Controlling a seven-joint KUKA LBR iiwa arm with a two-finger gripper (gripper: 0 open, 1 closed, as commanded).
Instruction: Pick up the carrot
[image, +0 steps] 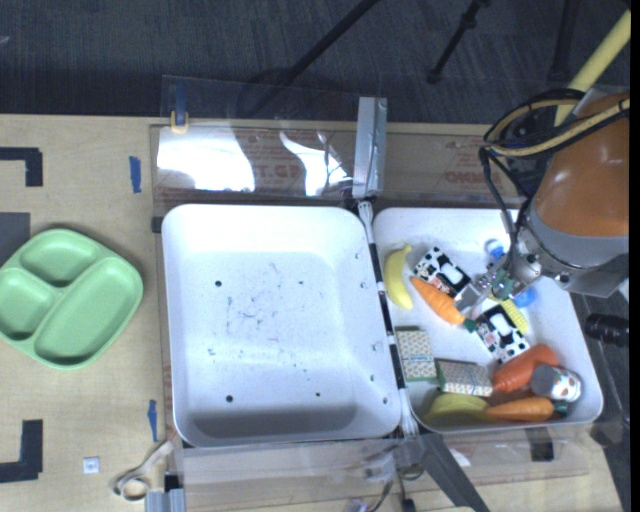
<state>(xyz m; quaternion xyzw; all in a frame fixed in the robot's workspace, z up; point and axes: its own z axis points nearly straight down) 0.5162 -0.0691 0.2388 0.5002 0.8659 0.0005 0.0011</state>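
An orange carrot (437, 299) lies slantwise in the right bin (585, 330), just right of a yellow banana (398, 277). My gripper (487, 286) hangs low over that bin, right beside the carrot's lower right end, between two black-and-white patterned toys (440, 267) (503, 333). The grey arm with its orange band (585, 190) comes in from the upper right and hides part of the bin's far right side. I see nothing clearly held between the fingers.
Two more orange pieces (522, 369) (520, 408), a second yellow piece (455, 403), two small boxes (415, 355) (465, 377) and a blue item (524, 296) crowd the right bin. The left bin (190, 240) adjoins it. A green divided plate (65, 297) sits far left.
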